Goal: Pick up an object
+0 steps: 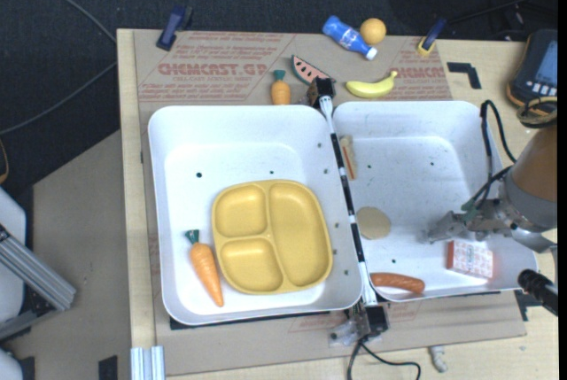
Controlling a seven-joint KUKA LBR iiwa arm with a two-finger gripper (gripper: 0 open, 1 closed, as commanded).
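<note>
Two white bins, with the gripper (443, 230) low in the right-hand one.

Several small items lie in the right bin (403, 123): a flat red-and-white packet (469, 258) with printed squares sits on the floor just below and to the right of the gripper, apart from it; a reddish-orange sausage (397, 283) rests along the near wall; a tan round disc (374, 223) lies near the divider, and a thin brown stick (347, 158) lies further back beside it. Whether the jaws are apart or together I cannot tell, since the metal tip is blurred and nothing shows between them. The left bin (177, 139) holds a yellow divided plate (270, 235) and, just beside it at the left, an orange carrot (205, 270) with a green top.
</note>
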